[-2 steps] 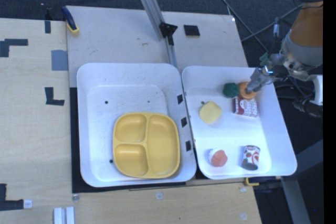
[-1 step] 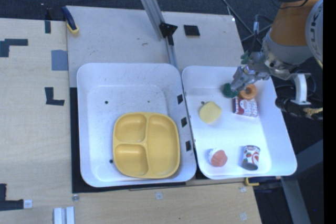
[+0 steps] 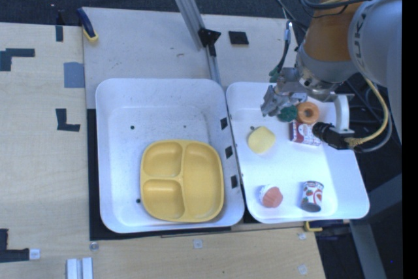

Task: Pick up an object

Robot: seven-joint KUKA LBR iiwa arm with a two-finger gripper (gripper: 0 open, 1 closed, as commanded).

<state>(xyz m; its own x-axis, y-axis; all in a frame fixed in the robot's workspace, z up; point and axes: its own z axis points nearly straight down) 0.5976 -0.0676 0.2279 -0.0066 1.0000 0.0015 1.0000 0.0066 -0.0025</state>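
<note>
hovering at the right bin's [image 3: 346,173] far edge, the gripper [image 3: 273,108] (finger state unclear) should centre over the yellow object [image 3: 261,140].

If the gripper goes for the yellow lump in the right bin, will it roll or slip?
The yellow lump looks rounded and smooth, so it could roll if nudged and may squirt out of a pinch. It seems small and probably light. It lies apart from its neighbours in the right bin, so a push would likely move it freely.
</note>
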